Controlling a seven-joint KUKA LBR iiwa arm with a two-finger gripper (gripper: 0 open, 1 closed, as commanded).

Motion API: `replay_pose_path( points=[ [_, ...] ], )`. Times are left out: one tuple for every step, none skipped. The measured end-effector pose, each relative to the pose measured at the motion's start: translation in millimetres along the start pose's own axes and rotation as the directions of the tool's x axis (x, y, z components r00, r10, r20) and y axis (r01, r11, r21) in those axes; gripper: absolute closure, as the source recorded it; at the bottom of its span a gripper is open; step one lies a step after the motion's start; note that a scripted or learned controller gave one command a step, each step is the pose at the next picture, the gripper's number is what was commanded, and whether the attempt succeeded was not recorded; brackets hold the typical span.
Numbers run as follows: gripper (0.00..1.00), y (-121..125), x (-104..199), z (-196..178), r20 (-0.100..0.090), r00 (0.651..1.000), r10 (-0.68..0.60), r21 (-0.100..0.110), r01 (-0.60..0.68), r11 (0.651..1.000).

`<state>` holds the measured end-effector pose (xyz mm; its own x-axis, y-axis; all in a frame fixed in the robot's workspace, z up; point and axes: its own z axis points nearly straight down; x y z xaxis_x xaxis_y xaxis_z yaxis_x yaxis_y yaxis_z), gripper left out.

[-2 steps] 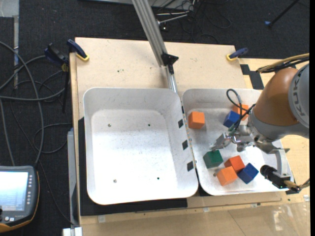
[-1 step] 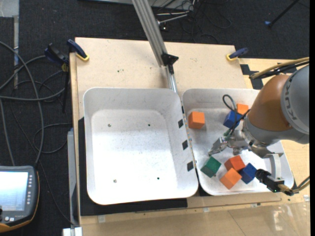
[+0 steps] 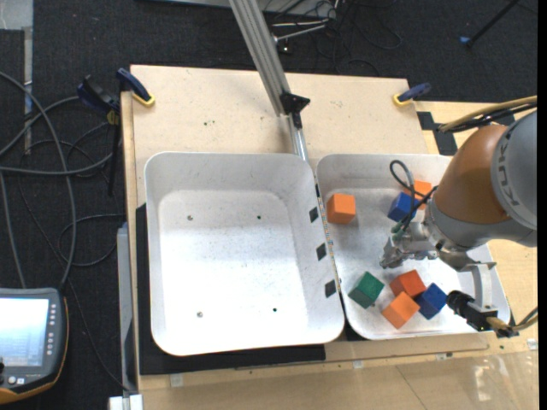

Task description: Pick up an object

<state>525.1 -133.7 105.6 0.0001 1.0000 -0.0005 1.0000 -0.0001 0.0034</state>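
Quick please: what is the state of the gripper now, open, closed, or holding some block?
Gripper: down in the right bin among the blocks, above the red block; open or closed cannot be told, and no block is visibly held.

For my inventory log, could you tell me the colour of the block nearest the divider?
Green, seen clearest in the camera view.

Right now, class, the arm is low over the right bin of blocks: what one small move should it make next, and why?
Probably a short move down and toward the red block. The gripper hangs over bare bin floor just up and left of it, with nothing seen between its fingers. The green block lies about as near, so either could serve.
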Motion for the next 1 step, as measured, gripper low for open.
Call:
replay_pose_path(
  points=[
    [1.0,6.1,3.2,-62.4,0.001,1.0,-0.003,-0.004,0.003,1.0]
  ],
)
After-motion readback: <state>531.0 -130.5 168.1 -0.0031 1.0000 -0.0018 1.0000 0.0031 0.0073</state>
